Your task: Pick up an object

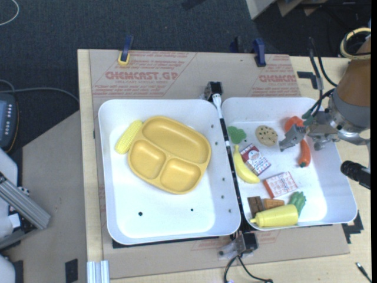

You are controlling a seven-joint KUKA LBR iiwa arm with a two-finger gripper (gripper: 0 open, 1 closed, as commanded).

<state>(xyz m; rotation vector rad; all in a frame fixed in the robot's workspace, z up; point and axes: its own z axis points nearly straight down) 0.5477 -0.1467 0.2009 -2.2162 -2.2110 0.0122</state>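
My gripper (304, 139) hangs over the upper right part of the right bin (341, 202), open, with one grey finger (290, 140) on its left side. An orange carrot (304, 152) lies in the bin just below the gap between the fingers, and I cannot tell whether they touch it. A red-orange piece (293, 123) sits just above the left finger. Nothing is lifted between the fingers.
The right bin also holds a cookie (266, 135), a green leaf (237, 134), a banana (244, 168), two red-white packets (255, 158), a yellow bottle (275, 217) and a green vegetable (297, 200). In the left bin (118, 217) lie a yellow divided plate (168, 155) and a corn cob (128, 135).
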